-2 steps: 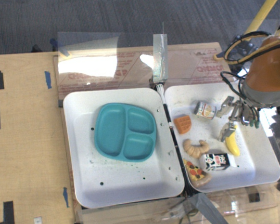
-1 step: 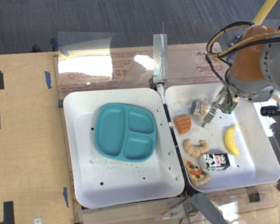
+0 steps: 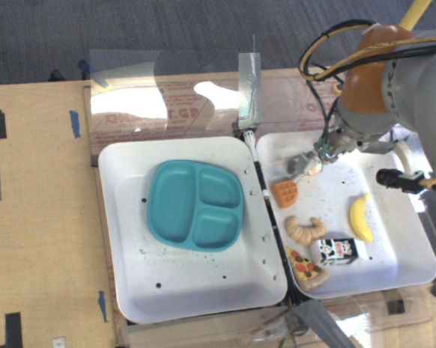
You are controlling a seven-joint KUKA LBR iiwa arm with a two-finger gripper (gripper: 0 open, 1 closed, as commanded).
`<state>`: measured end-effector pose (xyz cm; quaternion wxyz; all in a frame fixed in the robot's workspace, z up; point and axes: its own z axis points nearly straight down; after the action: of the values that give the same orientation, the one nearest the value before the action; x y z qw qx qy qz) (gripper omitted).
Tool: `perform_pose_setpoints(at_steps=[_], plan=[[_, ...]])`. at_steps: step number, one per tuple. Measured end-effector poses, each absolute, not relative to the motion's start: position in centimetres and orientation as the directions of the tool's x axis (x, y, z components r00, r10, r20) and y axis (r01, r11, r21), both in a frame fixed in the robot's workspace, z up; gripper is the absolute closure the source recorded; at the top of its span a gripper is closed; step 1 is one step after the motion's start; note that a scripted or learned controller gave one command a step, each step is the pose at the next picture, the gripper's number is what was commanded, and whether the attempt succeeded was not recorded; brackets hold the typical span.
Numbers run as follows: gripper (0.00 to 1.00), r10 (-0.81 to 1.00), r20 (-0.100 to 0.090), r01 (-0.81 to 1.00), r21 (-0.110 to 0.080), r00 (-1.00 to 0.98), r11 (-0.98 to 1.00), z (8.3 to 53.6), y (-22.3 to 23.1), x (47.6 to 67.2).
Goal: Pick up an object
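Arm [image 3: 391, 81]: reaches from the right over the right bin [image 3: 413, 263].
Jaws [image 3: 307, 164]: low by the bin's upper left; open or closed, cannot tell.
Waffle [image 3: 285, 193]: just below the jaws.
Croissant [image 3: 305, 229]: mid-bin.
Banana [image 3: 360, 218]: right of the croissant.
Left bin [image 3: 125, 237]: holds a teal tray [image 3: 194, 205].

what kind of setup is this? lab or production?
Likely a lab bin-picking test bench: two white bins, toy food such as a banana and croissant, a teal divided plate, and tape marks on a plywood bench.
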<state>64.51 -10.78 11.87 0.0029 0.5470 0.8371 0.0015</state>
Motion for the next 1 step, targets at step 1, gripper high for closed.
perform_pose_setpoints(at_steps=[1], plan=[[0.0, 0.998, -0.003, 0.998, 0.007, -0.062, 0.062, 8.78, -10.52, 66.88]])
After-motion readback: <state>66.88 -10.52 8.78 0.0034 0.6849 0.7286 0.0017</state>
